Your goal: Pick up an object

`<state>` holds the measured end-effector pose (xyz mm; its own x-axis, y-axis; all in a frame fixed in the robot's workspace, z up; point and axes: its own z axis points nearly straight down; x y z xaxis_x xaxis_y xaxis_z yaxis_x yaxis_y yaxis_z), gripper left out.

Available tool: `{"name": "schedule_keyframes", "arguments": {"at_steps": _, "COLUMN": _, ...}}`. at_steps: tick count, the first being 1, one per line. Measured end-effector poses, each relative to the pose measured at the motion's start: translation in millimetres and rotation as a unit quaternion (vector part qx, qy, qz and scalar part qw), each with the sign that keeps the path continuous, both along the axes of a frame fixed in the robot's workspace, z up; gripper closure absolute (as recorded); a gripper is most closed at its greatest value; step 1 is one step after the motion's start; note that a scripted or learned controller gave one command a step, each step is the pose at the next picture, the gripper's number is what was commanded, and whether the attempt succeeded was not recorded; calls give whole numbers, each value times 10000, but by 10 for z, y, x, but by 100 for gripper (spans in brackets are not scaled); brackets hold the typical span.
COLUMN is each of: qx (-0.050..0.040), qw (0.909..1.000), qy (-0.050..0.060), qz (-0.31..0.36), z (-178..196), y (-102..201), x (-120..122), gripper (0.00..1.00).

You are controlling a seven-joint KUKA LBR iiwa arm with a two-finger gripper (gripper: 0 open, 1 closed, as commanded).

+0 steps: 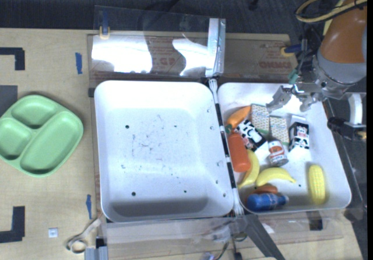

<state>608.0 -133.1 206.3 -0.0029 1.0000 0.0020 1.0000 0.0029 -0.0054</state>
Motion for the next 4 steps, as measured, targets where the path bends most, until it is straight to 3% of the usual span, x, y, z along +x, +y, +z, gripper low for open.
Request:
{"name": "schedule_keyframes", "arguments": {"at_steps": 1, "qx": -1, "qw": 9994, "qy": -4, "qz": 333, "z": -396, "y": -799, "x": -167, "gripper": 0}}
{"name": "schedule_keyframes", "arguments": {"at_steps": 2, "qx": 32, "qw": 9996, "qy": -1, "qz": 275, "z": -772, "y": -850, "x": -249, "gripper": 0}}
{"name": "schedule_keyframes", "arguments": {"at_steps": 3, "qx": 74, "qw": 9997, "qy": -66, "qz": 222, "z": -1142, "y": -785, "x": -168, "gripper": 0}}
{"name": "schedule_keyframes", "arguments": {"at_steps": 4, "qx": 3, "qw": 9965, "qy": -121, "qz": 823, "z": -1125, "y": -774, "x": -195, "gripper": 0}}
